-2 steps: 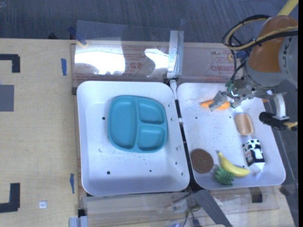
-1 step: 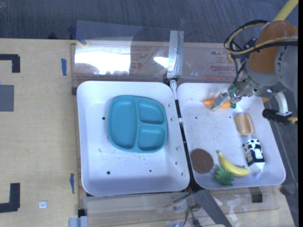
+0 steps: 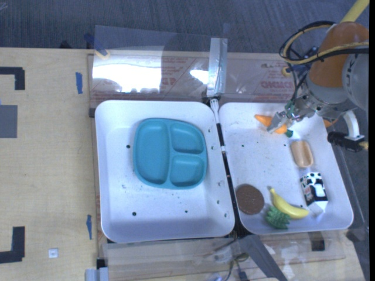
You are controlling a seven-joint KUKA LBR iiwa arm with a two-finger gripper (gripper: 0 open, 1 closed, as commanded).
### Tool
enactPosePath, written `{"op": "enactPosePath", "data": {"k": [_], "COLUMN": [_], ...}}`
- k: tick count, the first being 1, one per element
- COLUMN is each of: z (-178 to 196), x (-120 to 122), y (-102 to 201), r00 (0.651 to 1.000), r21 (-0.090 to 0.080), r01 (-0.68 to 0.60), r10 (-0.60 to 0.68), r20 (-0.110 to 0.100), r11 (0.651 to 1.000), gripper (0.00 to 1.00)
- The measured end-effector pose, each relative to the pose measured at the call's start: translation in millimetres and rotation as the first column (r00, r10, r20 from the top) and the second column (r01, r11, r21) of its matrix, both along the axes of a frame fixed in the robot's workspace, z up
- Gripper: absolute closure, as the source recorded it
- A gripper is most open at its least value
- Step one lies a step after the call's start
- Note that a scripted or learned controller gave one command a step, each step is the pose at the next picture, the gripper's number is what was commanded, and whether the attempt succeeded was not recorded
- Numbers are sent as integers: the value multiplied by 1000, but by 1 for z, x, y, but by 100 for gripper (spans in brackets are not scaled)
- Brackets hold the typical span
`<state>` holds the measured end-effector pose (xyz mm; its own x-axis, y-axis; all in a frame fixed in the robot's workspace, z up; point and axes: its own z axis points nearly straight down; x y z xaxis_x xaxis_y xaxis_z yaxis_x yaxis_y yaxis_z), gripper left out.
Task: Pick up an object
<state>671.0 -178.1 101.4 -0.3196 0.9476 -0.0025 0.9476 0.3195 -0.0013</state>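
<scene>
Bright, even light; glare on plastic sheet (image 3: 152, 69).

This looks like a robotics lab. A plywood table (image 3: 41, 174) carries two white bins (image 3: 111, 215) side by side, fenced at the back by a clear plastic sheet (image 3: 152, 69) and marked with blue tape (image 3: 78, 82) and black squares (image 3: 17, 78). A cabled robot arm (image 3: 337, 63) reaches over toy food (image 3: 287, 206), and grey carpet (image 3: 176, 4) lies beyond.

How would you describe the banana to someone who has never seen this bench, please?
Look in the right-hand white bin, along its near edge. The banana lies there between a brown disc and a black-and-white carton, touching a green broccoli piece. It is the one curved yellow item.
</scene>
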Motion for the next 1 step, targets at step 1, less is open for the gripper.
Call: {"op": "enactPosePath", "data": {"k": [1], "z": [87], "x": [0], "y": [101], "r00": [999], "r21": [5], "r01": [42], "r10": [-42], "r20": [9], "r11": [999], "gripper": [100]}}
